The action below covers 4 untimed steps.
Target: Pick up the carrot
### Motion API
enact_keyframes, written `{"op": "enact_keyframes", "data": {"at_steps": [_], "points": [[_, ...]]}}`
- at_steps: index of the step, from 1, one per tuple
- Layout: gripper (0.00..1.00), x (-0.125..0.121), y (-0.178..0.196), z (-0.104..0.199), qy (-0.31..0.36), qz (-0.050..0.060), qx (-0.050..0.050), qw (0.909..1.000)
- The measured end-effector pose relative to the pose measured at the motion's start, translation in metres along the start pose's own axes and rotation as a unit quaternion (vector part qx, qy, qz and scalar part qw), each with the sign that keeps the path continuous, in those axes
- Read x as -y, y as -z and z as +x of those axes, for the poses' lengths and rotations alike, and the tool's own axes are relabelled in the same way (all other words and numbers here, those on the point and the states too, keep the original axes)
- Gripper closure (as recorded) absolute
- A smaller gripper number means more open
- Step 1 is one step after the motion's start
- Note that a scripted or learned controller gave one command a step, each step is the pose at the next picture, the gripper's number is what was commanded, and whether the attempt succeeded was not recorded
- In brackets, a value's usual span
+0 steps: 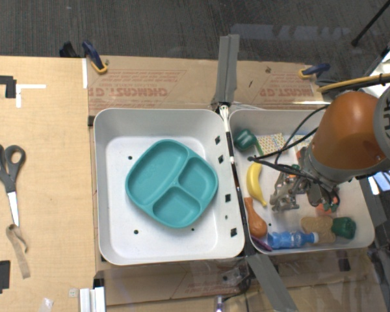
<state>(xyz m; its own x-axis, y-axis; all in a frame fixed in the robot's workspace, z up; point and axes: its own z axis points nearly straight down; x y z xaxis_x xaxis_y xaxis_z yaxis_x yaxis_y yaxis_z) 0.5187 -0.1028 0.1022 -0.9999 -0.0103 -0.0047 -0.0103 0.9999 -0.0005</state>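
Carrot [255, 218]: orange, tapered, fat end nearest, lying at the left wall of the right bin [364, 194], near half, beside a blue bottle [291, 240]. Just beyond it, yellow banana [254, 182]. Claw [285, 199] hangs mid-bin, right of the carrot and apart from it; open or closed: can't tell. Left bin [110, 194] holds a teal divided plate [172, 183].

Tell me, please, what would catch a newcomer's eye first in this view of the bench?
Most striking is the teal three-compartment plastic plate, alone in the left white bin. Next is the arm's big orange band over the right white bin, with the metal two-finger gripper hanging among the toys there. Beside it lie a yellow banana and the orange carrot, along that bin's left wall.
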Motion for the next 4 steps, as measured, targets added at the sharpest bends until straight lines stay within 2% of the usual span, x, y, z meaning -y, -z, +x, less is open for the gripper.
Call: {"op": "enact_keyframes", "data": {"at_steps": [1,2,3,4], "points": [[1.0,-0.025,0.139,0.013,0.059,0.0,0.0,0.9983],[1.0,-0.072,0.089,0.023,0.162,-0.001,-0.002,0.9867],[1.0,-0.015,0.09,0.021,0.372,-0.001,0.0,0.9283],[0.0,-0.015,0.09,0.021,0.371,-0.001,0.0,0.9284]]}}
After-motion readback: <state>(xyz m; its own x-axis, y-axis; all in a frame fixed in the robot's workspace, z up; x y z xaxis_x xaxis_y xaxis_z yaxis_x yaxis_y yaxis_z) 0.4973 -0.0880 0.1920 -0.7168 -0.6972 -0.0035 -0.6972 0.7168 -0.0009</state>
